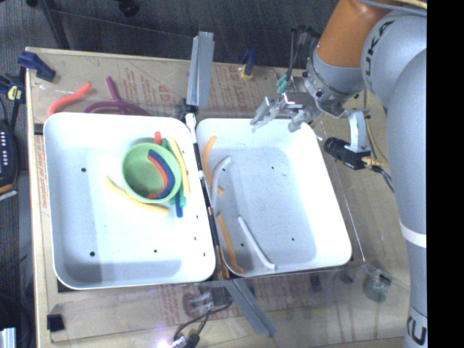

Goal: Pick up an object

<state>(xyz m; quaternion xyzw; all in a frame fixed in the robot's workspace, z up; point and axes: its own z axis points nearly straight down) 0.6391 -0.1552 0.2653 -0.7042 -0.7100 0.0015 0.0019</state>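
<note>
My gripper (275,124) hangs above the back rim of the right bin (319,194), fingers spread open with nothing between them. Inside that bin lie a white curved stick (220,174) near the left wall, an orange stick (209,148) at the back left, a long white stick (255,243) toward the front, and another orange stick (229,246) along the left wall. The left bin (80,216) holds a green bowl (145,176) with a red piece (168,171) and a blue piece (161,159) in it, a yellow stick (123,191) poking out beneath.
Green, yellow and blue sticks (180,183) lie against the bowl's right side. On the bench behind the left bin sit an orange stick (71,98) and purple tubing (116,107). A grey metal bar (201,67) rises behind the gap between the bins.
</note>
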